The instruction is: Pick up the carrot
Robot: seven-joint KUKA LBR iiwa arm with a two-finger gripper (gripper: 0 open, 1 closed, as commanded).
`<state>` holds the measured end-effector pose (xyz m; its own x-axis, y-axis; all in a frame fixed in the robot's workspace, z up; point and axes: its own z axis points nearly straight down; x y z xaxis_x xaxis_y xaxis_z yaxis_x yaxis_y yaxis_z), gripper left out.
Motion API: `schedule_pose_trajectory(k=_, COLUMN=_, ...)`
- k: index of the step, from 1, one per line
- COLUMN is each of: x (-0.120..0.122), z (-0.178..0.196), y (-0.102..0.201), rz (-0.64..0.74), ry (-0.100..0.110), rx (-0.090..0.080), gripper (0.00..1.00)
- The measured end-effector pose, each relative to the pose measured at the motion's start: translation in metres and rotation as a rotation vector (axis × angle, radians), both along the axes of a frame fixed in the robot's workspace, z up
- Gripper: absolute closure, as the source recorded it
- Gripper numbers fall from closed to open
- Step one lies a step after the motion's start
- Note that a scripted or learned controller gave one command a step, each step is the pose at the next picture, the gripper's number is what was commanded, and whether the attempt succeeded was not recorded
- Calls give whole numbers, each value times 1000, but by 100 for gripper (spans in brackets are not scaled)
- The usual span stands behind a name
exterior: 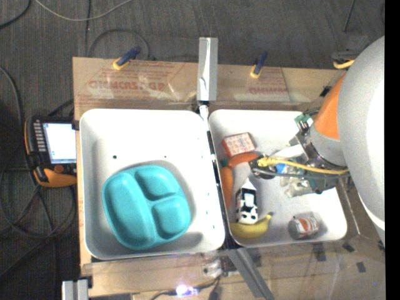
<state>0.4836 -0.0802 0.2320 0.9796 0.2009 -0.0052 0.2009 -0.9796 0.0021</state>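
Camera view — carrot [227, 175] wedged between box [238, 144] and carton [247, 205].

Red print on the cardboard sheet [144, 83] is too blurred to read.

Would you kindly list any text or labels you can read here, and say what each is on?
None can be read.
Cardboard: red print, mirrored and blurred.
Box: red label, too small.
Can: label blurred.
Pendant: screen too bright and small.
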Motion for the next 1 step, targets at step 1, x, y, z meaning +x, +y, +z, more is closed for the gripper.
schedule_pose_trajectory(k=1, x=7, z=-15, y=27, rz=606, ry=4, rx=6, gripper=100)
